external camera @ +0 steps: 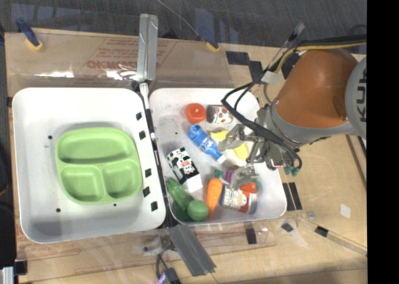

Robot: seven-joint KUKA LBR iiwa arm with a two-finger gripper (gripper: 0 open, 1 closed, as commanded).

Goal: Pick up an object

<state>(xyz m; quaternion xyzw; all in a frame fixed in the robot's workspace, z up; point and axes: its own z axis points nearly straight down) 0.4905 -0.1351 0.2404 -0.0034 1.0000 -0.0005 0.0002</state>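
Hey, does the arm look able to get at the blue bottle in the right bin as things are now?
Probably yes. The blue bottle lies uncovered in the right bin, nothing on top of it, and the tool hangs just beside it. The yellow piece touching it may crowd a grasp.

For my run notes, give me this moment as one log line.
arm: over right bin | gripper: low among toys, grasp unclear | near: blue bottle, carrot | left bin: green divided tray | pick: unconfirmed
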